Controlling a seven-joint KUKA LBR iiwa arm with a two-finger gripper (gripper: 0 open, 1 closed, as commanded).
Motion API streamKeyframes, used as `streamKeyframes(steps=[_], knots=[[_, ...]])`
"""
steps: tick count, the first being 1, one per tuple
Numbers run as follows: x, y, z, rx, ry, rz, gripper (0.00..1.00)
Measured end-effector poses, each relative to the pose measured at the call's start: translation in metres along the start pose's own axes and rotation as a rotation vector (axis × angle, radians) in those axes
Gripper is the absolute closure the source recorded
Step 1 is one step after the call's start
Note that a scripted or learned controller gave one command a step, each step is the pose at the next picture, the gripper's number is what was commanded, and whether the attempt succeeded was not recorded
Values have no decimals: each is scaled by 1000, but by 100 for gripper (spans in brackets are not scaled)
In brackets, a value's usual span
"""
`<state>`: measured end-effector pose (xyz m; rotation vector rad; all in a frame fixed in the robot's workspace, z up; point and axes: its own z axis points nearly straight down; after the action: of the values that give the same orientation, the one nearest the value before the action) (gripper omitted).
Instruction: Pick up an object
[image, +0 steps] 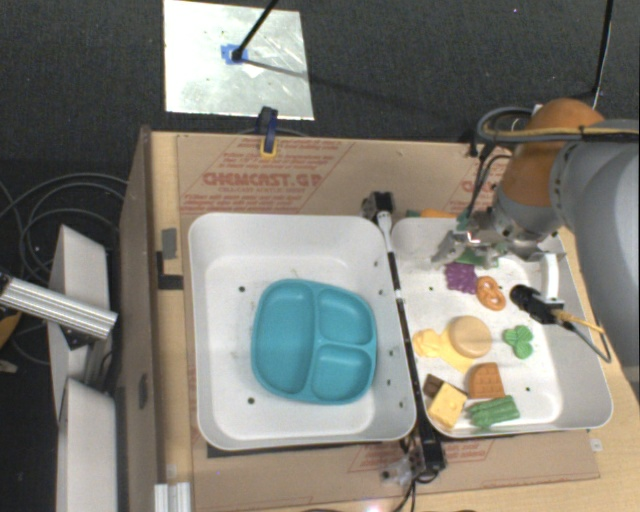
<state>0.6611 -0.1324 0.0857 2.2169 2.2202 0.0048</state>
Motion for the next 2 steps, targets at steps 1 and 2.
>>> streamKeyframes(steps=[1,2], knots=[[4,-15,1,4,0,1,0],[4,-13,-11,-1,-1,-1,100]])
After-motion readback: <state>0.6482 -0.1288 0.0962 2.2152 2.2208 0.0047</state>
